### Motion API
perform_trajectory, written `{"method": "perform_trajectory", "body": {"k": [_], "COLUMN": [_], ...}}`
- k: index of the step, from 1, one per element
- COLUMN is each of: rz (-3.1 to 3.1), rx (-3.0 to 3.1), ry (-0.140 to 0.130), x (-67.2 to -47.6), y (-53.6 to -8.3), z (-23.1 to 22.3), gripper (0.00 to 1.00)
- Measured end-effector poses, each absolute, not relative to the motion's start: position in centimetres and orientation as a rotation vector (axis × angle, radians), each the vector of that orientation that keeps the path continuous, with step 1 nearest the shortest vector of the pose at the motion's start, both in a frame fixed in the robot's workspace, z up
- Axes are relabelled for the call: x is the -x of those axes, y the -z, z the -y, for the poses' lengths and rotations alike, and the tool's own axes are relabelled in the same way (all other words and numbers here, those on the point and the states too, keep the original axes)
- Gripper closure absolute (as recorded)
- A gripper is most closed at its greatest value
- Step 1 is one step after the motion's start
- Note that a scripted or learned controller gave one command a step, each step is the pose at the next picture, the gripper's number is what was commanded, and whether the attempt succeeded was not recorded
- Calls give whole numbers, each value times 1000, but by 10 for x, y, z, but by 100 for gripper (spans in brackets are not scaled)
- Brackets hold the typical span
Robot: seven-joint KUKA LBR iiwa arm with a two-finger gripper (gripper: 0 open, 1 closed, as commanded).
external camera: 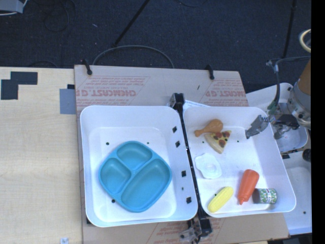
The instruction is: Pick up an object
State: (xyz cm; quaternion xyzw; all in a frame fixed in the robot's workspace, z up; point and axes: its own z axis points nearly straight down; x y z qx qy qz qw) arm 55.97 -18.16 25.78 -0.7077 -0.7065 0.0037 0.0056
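Observation:
The right bin (pixel 284 172) holds several toy foods. A brown chicken drumstick (pixel 209 127) and a pizza slice (pixel 218 140) lie near its back. A white fried egg (pixel 208 165) sits in the middle. A yellow corn cob (pixel 220 199), an orange carrot (pixel 247 185) and a small green-labelled can (pixel 266 195) lie along the front. My gripper (pixel 267 128) hangs over the bin's back right corner, to the right of the pizza slice. It is open, with nothing between its fingers.
The left bin (pixel 94 121) holds a blue divided plate (pixel 134 175). A black divider with clips (pixel 184 156) runs between the bins. Cardboard (pixel 152 88) lies under both, with a wooden bench top (pixel 35 161) to the left.

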Motion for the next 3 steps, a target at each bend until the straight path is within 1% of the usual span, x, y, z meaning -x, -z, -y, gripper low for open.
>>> {"method": "perform_trajectory", "body": {"k": [1,2,3], "rz": [2221,2216,2216], "rx": [2221,2216,2217], "ry": [-1,-7,-5], "x": [-562,-554,-556], "y": [-264,-204,-141], "z": [182,177,181], "gripper": [0,0,0]}}
